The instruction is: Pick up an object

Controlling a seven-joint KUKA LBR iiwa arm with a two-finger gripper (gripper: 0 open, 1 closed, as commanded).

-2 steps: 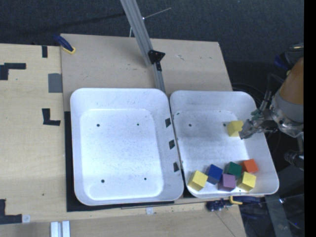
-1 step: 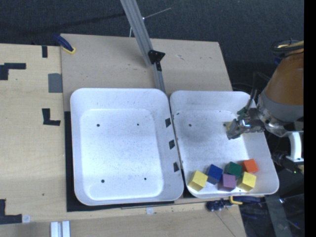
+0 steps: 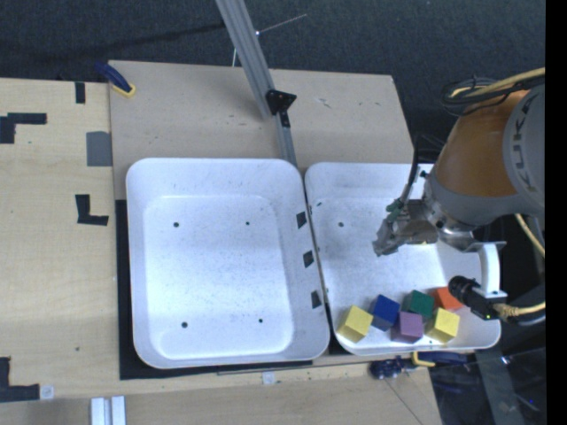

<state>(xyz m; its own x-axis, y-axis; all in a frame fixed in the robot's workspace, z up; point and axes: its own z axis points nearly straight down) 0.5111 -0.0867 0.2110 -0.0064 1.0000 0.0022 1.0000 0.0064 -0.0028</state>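
1. We find the claw [image 3: 387,240] hanging over the right bin [image 3: 354,184], about mid-bin, well apart from the blocks. Whether it is wide or narrow we cannot tell; the tips read as one dark blur. Nothing shows between them.

2. The candidates sit clustered along the right bin's near edge: yellow block [image 3: 356,323], blue block [image 3: 385,311], purple block [image 3: 410,325], green block [image 3: 419,305], a second yellow block [image 3: 446,324], and an orange block [image 3: 448,298] partly behind a black fitting on the arm.

3. The left bin [image 3: 213,255] carries nothing to pick, so we judge the work stays on the right side.

4. We judge the step in hand to be the approach: the claw is not yet above any block.

5. To do it well, we favour the first yellow block. It lies at the left end of the row, with bare bin floor on its far and left sides, so a finger can drop there without shoving a neighbour.

6. Its right side sits close to the blue block; we would turn the claw to close across the free faces.

7. It also sits near the bin wall, so we would come down straight and centred.

8. The middle blocks look too tightly packed for a clean grip.
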